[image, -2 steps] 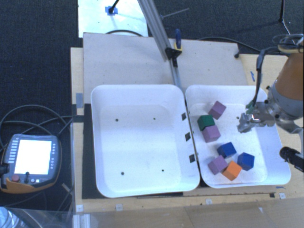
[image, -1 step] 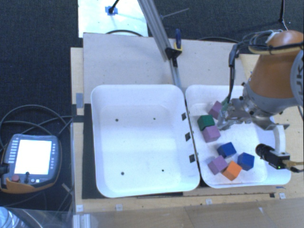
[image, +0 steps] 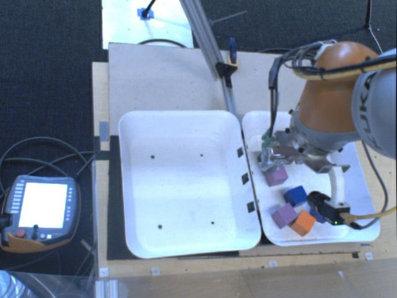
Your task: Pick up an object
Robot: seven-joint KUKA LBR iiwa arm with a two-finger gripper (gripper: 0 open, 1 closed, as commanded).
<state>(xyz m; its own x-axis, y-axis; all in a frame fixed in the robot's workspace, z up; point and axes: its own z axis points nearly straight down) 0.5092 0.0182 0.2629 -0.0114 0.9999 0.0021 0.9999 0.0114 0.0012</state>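
Four small blocks sit in the right bin [image: 367, 185]; the gripper [image: 271, 160] hovers over a purple block [image: 276, 175], its grip impossible to judge. Looks light and rigid, best pinched across flat faces.

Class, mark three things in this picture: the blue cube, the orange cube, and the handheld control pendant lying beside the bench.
blue cube [image: 296, 195], camera view, on its top face
orange cube [image: 303, 223], camera view, on its top face
control pendant [image: 42, 205], camera view, on its white screen
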